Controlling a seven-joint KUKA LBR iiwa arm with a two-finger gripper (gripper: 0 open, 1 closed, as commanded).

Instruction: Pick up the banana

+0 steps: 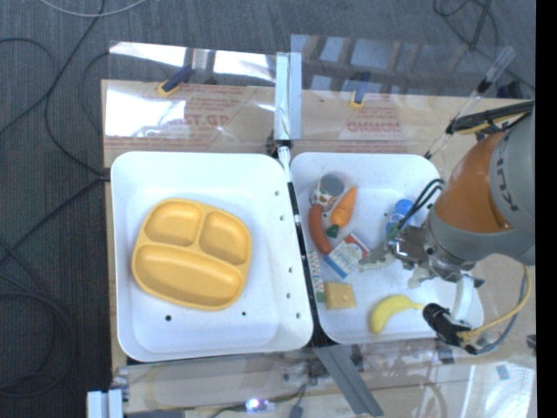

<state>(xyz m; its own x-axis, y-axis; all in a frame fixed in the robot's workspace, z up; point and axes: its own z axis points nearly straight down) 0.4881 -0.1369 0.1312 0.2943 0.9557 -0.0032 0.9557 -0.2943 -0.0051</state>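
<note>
A yellow banana (393,311) lies near the front edge of the right bin (374,168), curved, with its tips pointing up and to the right. My gripper (407,252) hangs over the right side of that bin, a little behind the banana and apart from it. The grey wrist and orange band (474,200) cover the gripper from above, so its state is hidden. Nothing shows held in it.
Also in the right bin are an orange carrot (345,206), a red sausage-like piece (319,231), a small can (331,187), a small carton (346,256), a tan block (339,296) and a blue item (402,209). The left bin (139,168) holds a yellow divided plate (193,252).
</note>
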